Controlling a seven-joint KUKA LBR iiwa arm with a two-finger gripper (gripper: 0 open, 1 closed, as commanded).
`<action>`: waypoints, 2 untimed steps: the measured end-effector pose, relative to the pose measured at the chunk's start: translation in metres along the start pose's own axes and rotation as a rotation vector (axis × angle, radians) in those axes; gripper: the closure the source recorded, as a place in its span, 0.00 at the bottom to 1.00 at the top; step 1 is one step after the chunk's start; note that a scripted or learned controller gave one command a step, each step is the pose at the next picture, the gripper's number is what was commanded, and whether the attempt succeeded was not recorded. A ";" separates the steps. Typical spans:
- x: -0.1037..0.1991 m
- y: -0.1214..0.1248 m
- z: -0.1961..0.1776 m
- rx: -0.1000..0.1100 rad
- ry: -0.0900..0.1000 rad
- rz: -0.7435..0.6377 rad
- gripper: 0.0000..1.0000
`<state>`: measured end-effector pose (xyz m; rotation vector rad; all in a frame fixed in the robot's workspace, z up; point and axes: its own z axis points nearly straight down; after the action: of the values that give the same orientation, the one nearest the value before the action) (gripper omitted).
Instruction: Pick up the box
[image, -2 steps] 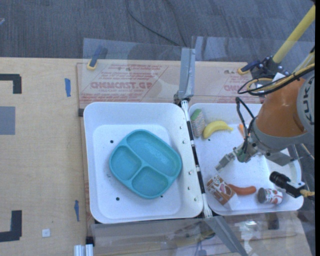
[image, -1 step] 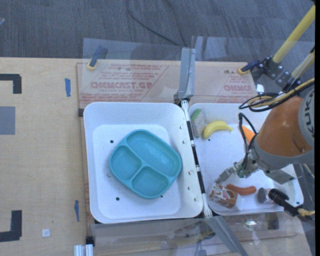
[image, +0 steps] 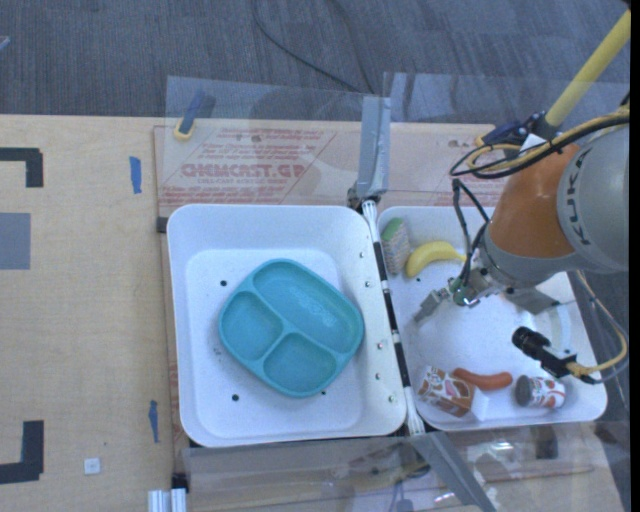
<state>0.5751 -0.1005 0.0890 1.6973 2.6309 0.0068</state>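
Camera view: the gripper (image: 437, 301) is seen with fingers spread and nothing held above the right bin (image: 590, 405), while the box (image: 447, 390) lies at the front edge touching the sausage (image: 482, 380), so a descent could be judged to catch the sausage instead.

Red lettering on the cardboard sheet (image: 250, 160) reads roughly "CHEMCAST GP"; the arm (image: 590, 205) bears "KUK".
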 end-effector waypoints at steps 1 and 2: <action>0.050 0.007 -0.097 0.007 0.005 -0.009 0.00; 0.068 0.002 -0.096 0.011 0.007 0.076 0.00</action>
<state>0.5482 -0.0377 0.1847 1.8026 2.5749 -0.0008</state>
